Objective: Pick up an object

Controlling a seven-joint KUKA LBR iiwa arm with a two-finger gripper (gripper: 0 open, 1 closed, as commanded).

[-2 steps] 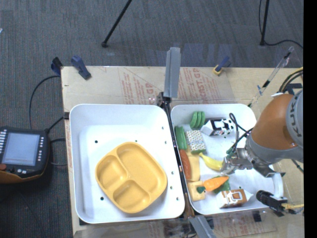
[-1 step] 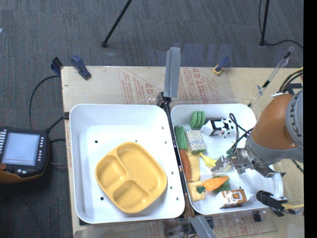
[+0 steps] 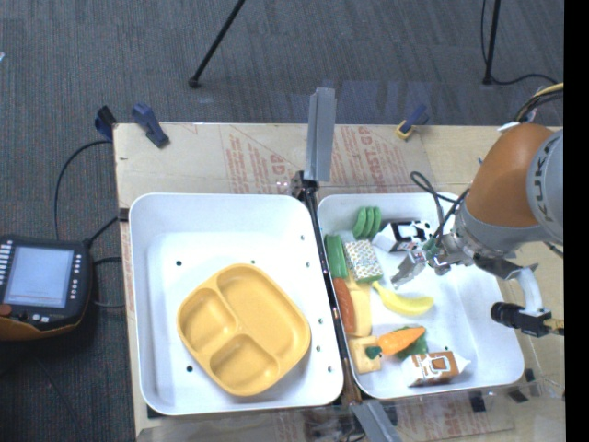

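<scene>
Gripper mid right bin, fingers spread w/ nothing btwn, above banana; drop straight, centre it, then pinch.

From here I can't tell how my hand is set, its tips blurring over the banana at nine o'clock of the wrist.

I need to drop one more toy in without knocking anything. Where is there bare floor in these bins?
Left bin: bare strips around the yellow tray, widest along its far wall. Right bin: bare patch right of the banana and above the carton. Crowded along its left wall, around the carrot.
</scene>
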